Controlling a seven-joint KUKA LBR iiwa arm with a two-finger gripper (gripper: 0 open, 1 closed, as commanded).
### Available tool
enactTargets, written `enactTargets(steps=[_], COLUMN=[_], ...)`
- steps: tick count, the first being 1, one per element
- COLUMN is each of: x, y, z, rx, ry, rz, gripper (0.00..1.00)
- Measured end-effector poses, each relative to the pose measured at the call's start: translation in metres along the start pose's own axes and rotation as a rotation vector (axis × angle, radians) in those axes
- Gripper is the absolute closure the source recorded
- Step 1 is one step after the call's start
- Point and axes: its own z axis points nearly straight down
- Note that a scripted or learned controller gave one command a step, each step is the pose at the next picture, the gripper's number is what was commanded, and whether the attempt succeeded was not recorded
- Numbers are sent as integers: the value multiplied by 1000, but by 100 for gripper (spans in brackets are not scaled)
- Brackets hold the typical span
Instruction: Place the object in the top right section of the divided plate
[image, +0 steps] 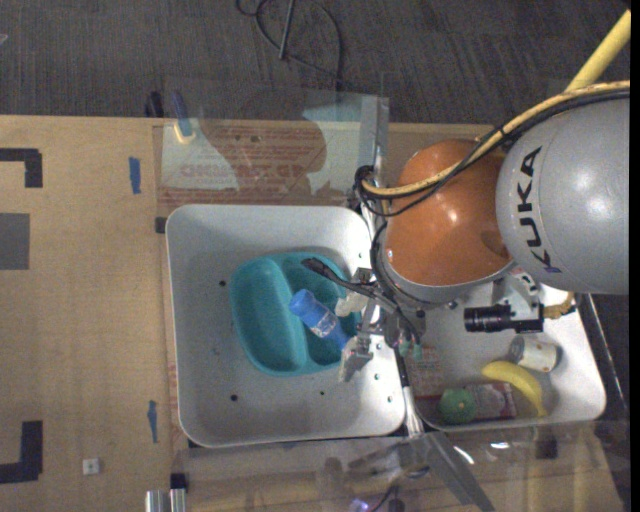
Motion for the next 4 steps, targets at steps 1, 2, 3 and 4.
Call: enactTargets(steps=[1, 2, 3, 4], x=[-2, -2, -13, -15], y=[1, 1, -45, -45], z=[-11, -10, -125, -136], rx=[-4, -4, 6, 3], ry=[-5, -5, 4, -2], rz=[2, 2, -5, -4], gripper=[100, 0, 0, 100])
